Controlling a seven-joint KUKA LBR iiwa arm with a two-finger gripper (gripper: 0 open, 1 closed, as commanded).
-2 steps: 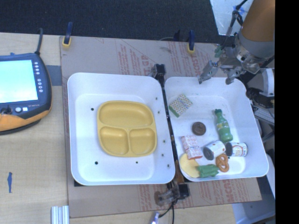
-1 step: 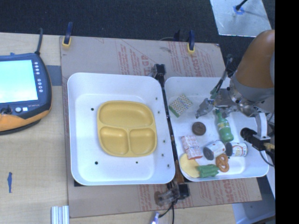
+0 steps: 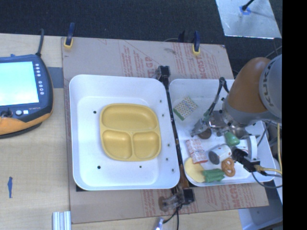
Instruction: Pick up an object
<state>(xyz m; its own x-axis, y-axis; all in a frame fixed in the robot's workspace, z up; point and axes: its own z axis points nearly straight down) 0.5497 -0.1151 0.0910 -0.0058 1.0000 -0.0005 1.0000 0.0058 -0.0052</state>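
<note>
The arm is grey, with a broad, rounded orange band above the wrist. Below the band sits a grey metal gripper, with thin black cables looping beside and behind it.

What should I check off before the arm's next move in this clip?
1. Tool over the right bin, where the objects lie: ok.
2. Something between its fingers: cannot tell; the arm covers them.
3. Targets in reach: ok; packet, cylinder, pretzel and green piece sit just below the tool.
4. Spacing for a clean grasp: not ok; those items crowd together.
5. Left bin: ok; it holds just a yellow tray, away from the arm.
6. Cables near the right bin's edge: cannot tell if they snag.
</note>
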